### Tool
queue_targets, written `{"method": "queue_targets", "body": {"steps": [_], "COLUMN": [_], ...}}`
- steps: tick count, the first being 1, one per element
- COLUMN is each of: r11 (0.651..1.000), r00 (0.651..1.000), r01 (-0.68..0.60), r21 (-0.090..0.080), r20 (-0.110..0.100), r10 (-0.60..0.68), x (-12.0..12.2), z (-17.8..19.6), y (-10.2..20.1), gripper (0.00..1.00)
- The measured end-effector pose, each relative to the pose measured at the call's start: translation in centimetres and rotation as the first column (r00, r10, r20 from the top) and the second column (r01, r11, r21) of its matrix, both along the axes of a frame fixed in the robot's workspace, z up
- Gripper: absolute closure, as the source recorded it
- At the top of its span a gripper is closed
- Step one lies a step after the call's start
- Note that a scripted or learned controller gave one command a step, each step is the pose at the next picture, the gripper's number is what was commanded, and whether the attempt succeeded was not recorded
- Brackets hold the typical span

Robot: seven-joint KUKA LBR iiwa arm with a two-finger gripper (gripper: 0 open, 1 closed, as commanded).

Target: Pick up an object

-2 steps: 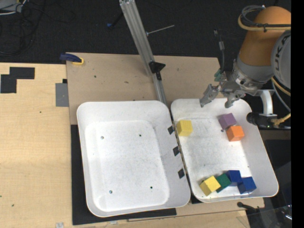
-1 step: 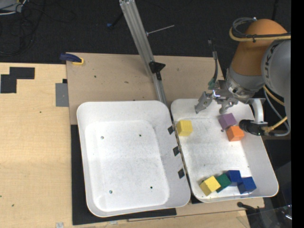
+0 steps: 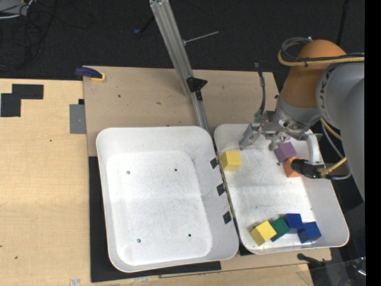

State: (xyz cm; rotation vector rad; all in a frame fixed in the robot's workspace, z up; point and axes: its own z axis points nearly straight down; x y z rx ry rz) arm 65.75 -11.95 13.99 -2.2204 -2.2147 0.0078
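In the right bin [image 3: 268, 186], my gripper [image 3: 262, 140] hangs over the far end with its two fingers spread apart and nothing between them. A yellow cube [image 3: 231, 159] lies just left of and below the left finger [image 3: 248, 137]. A purple block [image 3: 284, 151] sits right beside the right finger, with an orange block [image 3: 290, 170] just in front of it. Near the bin's front edge a yellow block [image 3: 262, 232], a green block [image 3: 278, 227] and two blue blocks [image 3: 293, 221] [image 3: 308, 232] lie bunched together.
The left bin [image 3: 158, 195] lies beside the right one, with black clips [image 3: 219, 188] along the shared rim. A slanted aluminium rail [image 3: 178, 58] rises behind the bins. The arm's body and cables [image 3: 321, 165] crowd the right bin's right side.
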Motion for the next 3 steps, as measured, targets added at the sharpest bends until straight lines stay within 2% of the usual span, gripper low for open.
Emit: {"method": "queue_targets", "body": {"steps": [1, 3], "r11": [1.000, 1.000], "r00": [1.000, 1.000], "r01": [0.004, 0.000], "r21": [0.000, -0.001], "r20": [0.004, 0.012], "r10": [-0.004, 0.000], "x": [0.1, 0.0], "z": [1.3, 11.0], "y": [-0.1, -0.7], "gripper": [1.00, 1.00]}}
